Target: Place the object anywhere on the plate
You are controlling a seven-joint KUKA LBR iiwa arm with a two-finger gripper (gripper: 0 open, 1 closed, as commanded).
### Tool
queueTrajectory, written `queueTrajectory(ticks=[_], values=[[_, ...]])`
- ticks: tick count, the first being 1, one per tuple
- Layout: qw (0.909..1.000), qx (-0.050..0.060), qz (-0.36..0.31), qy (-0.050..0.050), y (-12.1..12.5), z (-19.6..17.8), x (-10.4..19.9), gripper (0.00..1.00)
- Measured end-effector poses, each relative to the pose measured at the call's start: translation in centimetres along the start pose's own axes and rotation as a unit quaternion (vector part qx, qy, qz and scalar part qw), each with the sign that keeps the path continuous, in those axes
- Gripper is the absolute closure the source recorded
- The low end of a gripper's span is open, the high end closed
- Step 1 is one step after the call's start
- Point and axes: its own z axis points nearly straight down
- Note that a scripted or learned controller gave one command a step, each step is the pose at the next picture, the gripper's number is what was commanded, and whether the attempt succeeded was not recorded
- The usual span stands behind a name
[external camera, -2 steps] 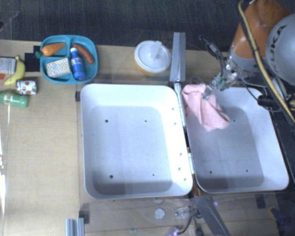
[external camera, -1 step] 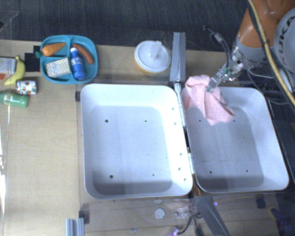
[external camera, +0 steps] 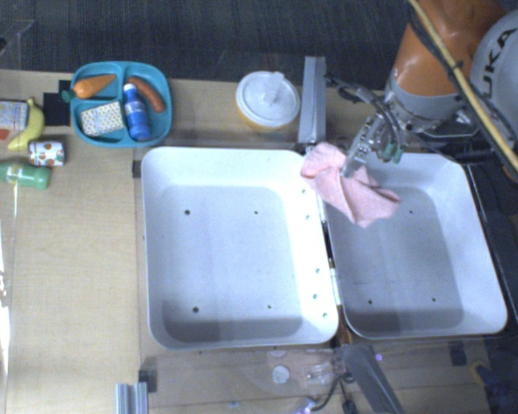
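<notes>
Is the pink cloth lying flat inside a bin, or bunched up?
Bunched up. The pink cloth is crumpled and draped across the seam between the two bins, partly over the right bin, right under the gripper.

You've got wide open floor in the left bin (external camera: 233, 248), nothing standing in it. Right bin (external camera: 423, 266) is free across its near and mid floor too. Far-left corner of the right bin is blocked: pink cloth (external camera: 350, 188) drapes over the rims where both bins meet, w/ the gripper (external camera: 363, 158) right above it. Behind the bins, a white-lidded cup (external camera: 268, 99) and upright metal post (external camera: 312, 102) crowd the far edge. Left bench strip is cluttered by the blue tray (external camera: 121, 102).
</notes>
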Motion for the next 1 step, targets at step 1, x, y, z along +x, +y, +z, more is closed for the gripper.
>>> queueTrajectory(ticks=[1], values=[[0.9800,0.000,-0.199,0.001,3.99,0.25,4.54,1.00]])
